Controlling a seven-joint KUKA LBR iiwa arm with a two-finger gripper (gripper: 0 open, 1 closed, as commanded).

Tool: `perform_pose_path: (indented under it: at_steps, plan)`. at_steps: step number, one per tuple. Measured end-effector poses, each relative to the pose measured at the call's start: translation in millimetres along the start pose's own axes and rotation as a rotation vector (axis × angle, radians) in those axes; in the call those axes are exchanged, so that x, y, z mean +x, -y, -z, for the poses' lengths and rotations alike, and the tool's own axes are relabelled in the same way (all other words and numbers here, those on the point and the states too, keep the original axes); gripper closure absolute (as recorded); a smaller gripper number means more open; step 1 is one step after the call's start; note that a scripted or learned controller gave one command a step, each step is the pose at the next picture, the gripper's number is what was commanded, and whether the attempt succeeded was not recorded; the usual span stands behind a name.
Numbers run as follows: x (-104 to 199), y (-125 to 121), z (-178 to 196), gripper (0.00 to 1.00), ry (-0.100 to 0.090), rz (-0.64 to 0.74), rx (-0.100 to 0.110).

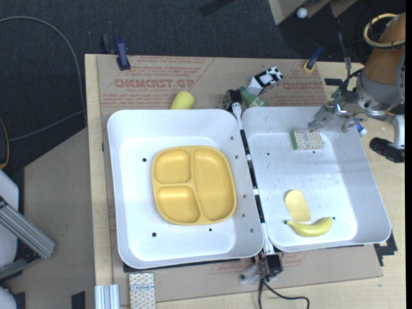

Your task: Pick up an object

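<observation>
Camera view: looking down at a slant on a desk point(96, 172) that is carrying two white bins side by side.
Landmark: the seam point(248, 172) between the bins is serving as the reference.
Left bin point(129, 230): lying left of the seam, holding a yellow three-part plate point(193, 184) near its middle, with bare white floor running all round the plate.
Right bin point(360, 192): lying right of the seam; a wide bare stretch is sitting between its far and near things.
Sponge point(308, 140): a greenish, speckled pad lying toward the far edge, right of the seam.
Banana point(310, 226): lying by the near rim, right of the seam, with a pale yellow oval piece point(297, 205) just beside it.
Gripper point(329, 113): hanging over the far rim of the right bin, near the sponge; whether it is spread or pressed together, I cannot tell.
Arm point(385, 63): reaching in far right of the seam.
Writing: red print on the cardboard point(154, 81) beyond the bins is showing roughly "CHEMCAST"; the rest is too blurred.
</observation>
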State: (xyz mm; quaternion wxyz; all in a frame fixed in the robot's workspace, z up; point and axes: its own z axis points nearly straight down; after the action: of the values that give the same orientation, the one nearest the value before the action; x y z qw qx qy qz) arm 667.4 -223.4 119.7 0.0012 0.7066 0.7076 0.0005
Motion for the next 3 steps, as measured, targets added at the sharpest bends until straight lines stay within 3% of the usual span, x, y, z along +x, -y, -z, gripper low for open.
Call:
perform_pose_path:
  at_steps: [1,2,3]
  plan:
    - [86.8,17.4,53.4,0.00,-0.002,0.000,0.003]
    - [54.1,-1.4,-30.7,0.00,0.002,0.000,-0.004]
    - [53.9,-2.9,-18.7,1.00,0.005,0.001,-0.010]
